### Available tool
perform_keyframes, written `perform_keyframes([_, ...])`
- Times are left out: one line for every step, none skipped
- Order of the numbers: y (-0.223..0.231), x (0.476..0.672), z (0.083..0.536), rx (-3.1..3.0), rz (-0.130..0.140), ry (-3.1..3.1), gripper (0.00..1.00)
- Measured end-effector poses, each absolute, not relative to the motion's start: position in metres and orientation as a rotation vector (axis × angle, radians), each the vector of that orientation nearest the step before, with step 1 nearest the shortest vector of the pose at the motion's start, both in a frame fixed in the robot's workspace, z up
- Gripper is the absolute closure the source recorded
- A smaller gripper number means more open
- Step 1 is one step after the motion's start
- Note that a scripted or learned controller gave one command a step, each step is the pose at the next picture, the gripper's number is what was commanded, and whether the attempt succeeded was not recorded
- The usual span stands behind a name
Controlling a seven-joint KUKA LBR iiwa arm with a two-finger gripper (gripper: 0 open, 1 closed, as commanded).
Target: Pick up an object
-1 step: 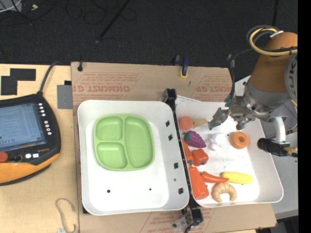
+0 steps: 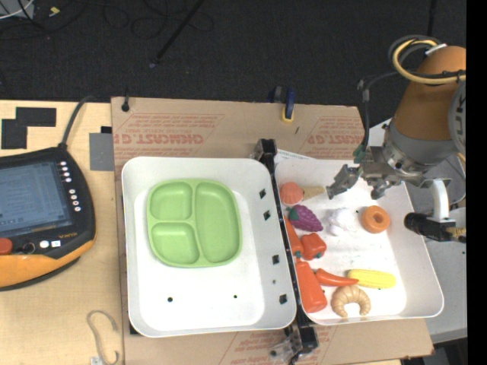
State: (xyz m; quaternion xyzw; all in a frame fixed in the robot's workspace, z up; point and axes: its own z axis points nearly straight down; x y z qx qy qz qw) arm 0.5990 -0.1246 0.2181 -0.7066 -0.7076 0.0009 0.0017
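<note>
Altogether, two white bins sit side by side on the bench: the left bin (image 2: 144, 295) holds one green divided plate (image 2: 194, 223) with three compartments, and the right bin (image 2: 422, 295) holds the toy food. Taking the orange ring-shaped piece (image 2: 375, 219) as the landmark, the count runs to one of each: a purple grape bunch (image 2: 306, 218) well to its left, a pinkish round fruit (image 2: 291, 193) beyond the grapes and slightly up, a white crumpled piece (image 2: 342, 220) just beside the ring on its left, a red pepper (image 2: 312, 245) down and to its left, an orange carrot (image 2: 310, 287) lower still, a thin red chilli (image 2: 335, 277) below it, a yellow corn cob (image 2: 371, 279) directly below it, and a tan croissant (image 2: 351, 301) at the bottom. The gripper (image 2: 359, 181) hovers above the ring, up and to its left, over the bin's upper part; whether its jaws are apart or together cannot be told from this slant, and no object is seen between them. The ring lies just below and right of the jaws, apart from them.
</note>
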Motion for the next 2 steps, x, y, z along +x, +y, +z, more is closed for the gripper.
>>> perform_keyframes([-0.128, 0.607, 0.163, -2.217, 0.004, -2.221, 0.0])
perform_keyframes([-0.124, 0.617, 0.111, -2.224, -0.008, -2.233, 0.0])
